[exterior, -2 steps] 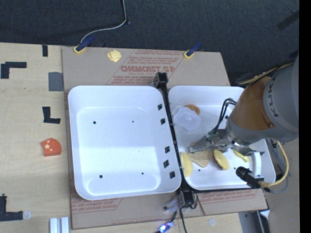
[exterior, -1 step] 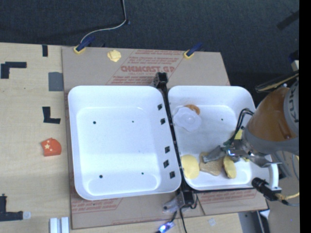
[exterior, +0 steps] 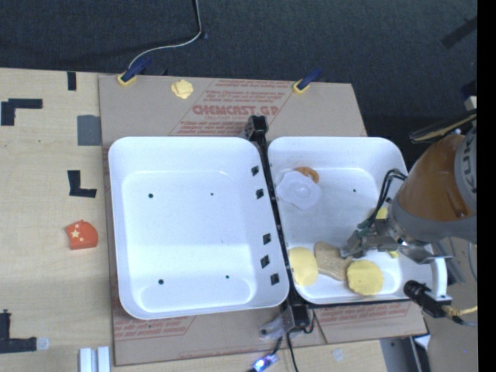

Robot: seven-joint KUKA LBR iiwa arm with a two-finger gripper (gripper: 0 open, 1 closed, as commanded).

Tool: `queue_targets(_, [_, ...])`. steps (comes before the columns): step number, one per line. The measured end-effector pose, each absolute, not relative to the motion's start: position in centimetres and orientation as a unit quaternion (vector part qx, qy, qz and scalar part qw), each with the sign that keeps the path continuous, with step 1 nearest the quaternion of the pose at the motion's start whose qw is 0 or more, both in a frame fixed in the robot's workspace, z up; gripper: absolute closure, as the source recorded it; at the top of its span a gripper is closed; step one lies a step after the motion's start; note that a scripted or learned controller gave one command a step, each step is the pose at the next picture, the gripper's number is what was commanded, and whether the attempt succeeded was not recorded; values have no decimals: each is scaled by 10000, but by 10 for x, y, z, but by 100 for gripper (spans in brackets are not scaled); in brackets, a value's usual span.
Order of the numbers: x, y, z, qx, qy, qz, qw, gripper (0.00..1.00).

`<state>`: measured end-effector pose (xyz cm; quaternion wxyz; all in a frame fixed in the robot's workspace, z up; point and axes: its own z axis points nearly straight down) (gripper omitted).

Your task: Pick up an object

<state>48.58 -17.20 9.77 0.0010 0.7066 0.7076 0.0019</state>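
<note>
gripper [exterior: 363,242] low in right bin [exterior: 341,149]
i see it just above the tan piece [exterior: 332,260], between two yellow pieces; grip state unclear.

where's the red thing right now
The red object lies outside both bins, on the wooden bench left of the left bin, far from the end effector.

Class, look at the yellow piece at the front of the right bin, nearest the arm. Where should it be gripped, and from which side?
Probably from above, across the narrow width of the yellow piece: it lies flat, with the bin wall close alongside.
</note>
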Motion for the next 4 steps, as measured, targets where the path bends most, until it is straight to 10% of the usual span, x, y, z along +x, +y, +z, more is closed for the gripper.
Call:
queue_targets(3, [484, -130, 504, 7060, 7082, 31, 51, 100])
queue_targets(4, [484, -131, 498, 7070, 7072, -3, 4, 0])
